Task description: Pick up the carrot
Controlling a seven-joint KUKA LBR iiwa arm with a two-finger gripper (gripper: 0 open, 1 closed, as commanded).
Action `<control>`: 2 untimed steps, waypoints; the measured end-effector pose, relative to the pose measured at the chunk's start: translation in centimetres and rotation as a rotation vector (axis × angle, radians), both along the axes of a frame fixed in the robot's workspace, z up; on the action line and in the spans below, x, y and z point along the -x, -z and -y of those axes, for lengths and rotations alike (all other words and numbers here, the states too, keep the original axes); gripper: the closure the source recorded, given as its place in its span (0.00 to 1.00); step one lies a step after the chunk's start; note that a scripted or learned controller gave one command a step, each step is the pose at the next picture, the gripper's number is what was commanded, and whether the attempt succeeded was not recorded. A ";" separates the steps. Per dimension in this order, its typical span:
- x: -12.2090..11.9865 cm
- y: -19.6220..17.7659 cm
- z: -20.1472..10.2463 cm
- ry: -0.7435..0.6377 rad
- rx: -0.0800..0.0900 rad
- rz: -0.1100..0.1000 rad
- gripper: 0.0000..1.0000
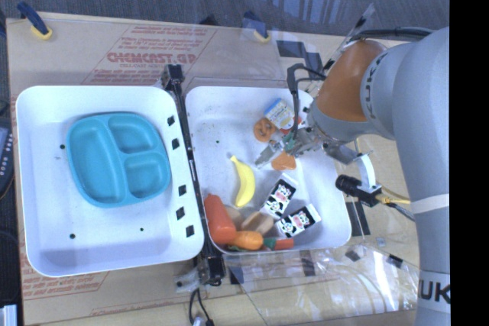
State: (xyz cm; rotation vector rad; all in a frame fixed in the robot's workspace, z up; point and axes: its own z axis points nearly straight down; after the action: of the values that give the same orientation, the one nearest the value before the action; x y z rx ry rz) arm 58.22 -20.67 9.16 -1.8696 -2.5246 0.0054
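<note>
Over the right-hand white bin [200,164], the grey arm [416,99] with its orange band is reaching in from the right, and its gripper [281,151] is hanging just above and right of the banana [244,181]. A small orange piece [284,161] is sitting right at the tips of the jaws; whether the jaws are open, closed or gripping that piece cannot be told.

Taking the banana as the landmark: the carrot [220,219] is lying below and left of it, pressed against the bin's left wall near the front corner, pointing up along that wall. A smaller orange vegetable [249,240] is touching the carrot's lower end, along the front rim. Two black-and-white cow-print cartons [279,198] [298,221] are lying below and right of the banana, the nearer one just beside it. An orange toy [263,129] and a small printed packet [279,113] are sitting above and right of the banana, close to the gripper.

Open white floor is showing left of and above the banana, running to the bin's left wall and back rim. Far left of the banana, across the divider, the second white bin [30,187] is holding a blue sectioned tray [118,158], with bare floor around it. Both bins are resting on the counter [61,57].
</note>
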 end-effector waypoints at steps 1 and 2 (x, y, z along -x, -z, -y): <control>-0.1 -1.0 -0.1 -0.011 0.002 0.000 1.00; 1.9 -7.7 -7.2 0.257 -0.001 0.002 1.00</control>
State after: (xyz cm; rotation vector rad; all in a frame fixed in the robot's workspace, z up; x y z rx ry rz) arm 56.34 -13.49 16.91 -2.1779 -2.2645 0.0015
